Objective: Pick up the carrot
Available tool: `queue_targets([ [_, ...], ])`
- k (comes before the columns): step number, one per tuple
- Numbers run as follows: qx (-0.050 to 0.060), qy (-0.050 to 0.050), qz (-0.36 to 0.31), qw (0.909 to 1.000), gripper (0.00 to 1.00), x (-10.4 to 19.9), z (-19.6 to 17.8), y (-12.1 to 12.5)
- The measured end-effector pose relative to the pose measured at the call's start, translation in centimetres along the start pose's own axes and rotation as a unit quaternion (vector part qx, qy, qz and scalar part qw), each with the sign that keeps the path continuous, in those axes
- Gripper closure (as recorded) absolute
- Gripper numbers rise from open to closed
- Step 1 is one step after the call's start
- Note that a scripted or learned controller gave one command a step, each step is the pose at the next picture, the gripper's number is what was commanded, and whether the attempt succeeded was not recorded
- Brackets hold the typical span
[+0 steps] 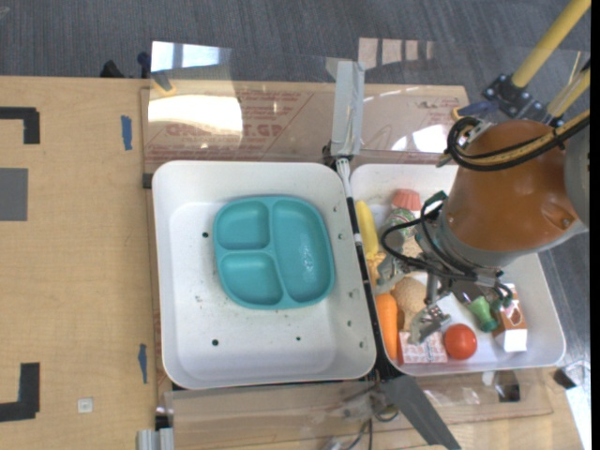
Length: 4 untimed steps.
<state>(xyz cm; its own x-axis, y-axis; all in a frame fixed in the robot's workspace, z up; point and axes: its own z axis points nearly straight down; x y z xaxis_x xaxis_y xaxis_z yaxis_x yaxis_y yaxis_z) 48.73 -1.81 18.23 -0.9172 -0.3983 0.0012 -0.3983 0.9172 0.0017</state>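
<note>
Arm low over the crowded right bin, carrot lying free at its left wall.

The gripper (431,322) hangs above a red-and-white carton (422,349), beside a tomato (459,342); whether its jaws are parted cannot be told. The carrot (385,318) lies along the right bin (553,331) wall, tightly hemmed. Behind, the arm's orange band (506,190) hides much of the bin. The left bin (178,251) holds a teal divided plate (274,250) with open floor around.
</note>
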Motion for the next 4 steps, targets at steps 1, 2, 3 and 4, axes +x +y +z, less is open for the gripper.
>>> queue_targets([
  [1,0.001,-0.001,0.024,0.9997,0.00,2.1,0.0,-4.9],
  [2,-0.001,-0.001,0.020,0.9998,0.00,0.1,0.0,-0.6],
  [3,-0.001,0.002,0.020,0.9998,0.00,0.7,7.1,-8.1],
  [4,0.001,-0.004,0.038,0.9993,0.00,0.4,-0.2,-1.6],
])
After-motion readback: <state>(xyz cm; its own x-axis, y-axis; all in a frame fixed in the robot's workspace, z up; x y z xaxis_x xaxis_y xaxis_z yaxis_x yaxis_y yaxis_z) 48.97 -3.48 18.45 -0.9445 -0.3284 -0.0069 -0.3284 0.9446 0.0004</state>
